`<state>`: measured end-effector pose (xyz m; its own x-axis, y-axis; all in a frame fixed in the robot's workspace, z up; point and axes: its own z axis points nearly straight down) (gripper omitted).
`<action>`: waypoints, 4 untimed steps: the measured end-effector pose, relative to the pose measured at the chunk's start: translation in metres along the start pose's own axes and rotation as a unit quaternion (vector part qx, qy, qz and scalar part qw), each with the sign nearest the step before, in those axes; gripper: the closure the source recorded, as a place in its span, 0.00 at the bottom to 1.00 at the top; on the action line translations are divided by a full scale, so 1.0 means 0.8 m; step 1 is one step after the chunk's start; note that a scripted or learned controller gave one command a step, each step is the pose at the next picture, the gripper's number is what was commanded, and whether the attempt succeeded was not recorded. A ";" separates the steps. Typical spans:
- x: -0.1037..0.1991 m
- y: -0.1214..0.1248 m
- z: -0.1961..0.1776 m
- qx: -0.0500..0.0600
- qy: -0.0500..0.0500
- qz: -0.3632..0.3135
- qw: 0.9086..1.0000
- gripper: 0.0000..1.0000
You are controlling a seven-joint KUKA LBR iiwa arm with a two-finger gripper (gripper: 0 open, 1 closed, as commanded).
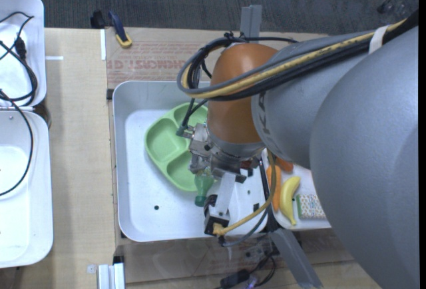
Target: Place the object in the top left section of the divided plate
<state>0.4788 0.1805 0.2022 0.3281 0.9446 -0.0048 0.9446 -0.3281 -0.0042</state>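
Grey arm [346, 121] looming over bin [126, 148], low beside green divided plate [166, 148]; gripper [205, 196] state: cannot tell; green object [202, 188] just below plate edge.

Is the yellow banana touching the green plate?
Apart. In the camera view, the banana lies at the bin's right side, while the green divided plate sits further left, with the robot's wrist between them.
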 end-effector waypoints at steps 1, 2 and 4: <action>0.000 0.000 0.000 0.000 0.000 0.000 1.000 0.00; -0.002 0.002 -0.010 0.001 -0.002 0.002 1.000 1.00; -0.057 0.018 -0.208 -0.002 0.000 -0.045 0.999 1.00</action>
<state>0.4782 0.1329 0.3686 0.2424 0.9702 -0.0041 0.9702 -0.2424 -0.0016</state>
